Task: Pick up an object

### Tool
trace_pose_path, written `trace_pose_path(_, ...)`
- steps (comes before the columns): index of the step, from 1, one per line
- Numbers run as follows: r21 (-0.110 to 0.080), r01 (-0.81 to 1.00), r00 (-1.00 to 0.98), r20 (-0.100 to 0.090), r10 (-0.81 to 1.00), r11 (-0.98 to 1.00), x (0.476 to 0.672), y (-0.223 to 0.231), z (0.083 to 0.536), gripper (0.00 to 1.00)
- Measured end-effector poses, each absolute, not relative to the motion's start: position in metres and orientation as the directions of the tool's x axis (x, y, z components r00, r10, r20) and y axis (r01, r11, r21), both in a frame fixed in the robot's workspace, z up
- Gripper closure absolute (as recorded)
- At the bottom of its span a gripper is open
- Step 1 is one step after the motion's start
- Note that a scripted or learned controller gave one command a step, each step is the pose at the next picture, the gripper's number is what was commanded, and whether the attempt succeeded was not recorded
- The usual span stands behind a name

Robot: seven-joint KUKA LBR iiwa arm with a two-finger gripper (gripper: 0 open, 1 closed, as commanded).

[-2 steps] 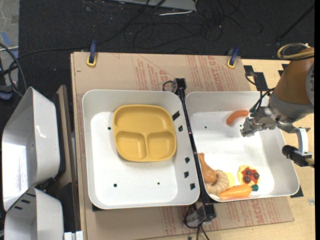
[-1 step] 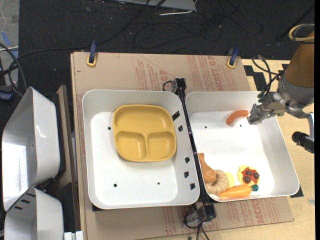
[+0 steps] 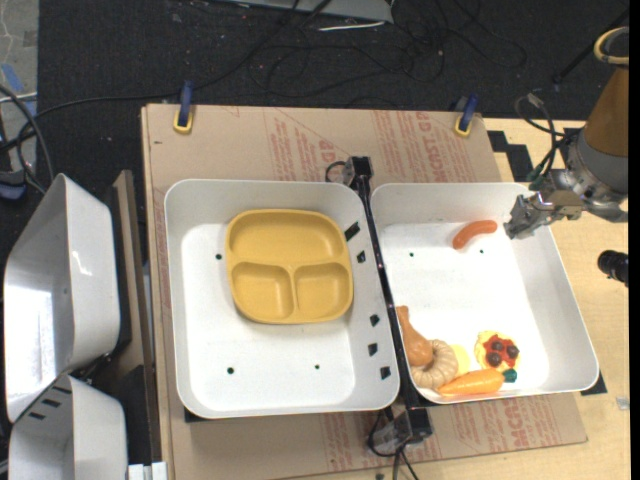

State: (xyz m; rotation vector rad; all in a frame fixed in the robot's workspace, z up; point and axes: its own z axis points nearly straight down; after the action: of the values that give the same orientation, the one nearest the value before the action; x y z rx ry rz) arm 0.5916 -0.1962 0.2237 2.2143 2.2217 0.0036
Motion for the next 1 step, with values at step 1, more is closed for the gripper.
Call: trace_pose_path(1,0.001,1.0,-0.009,0.002,1.0,0.009,0.6075,-0.137,0.2188,1.0)
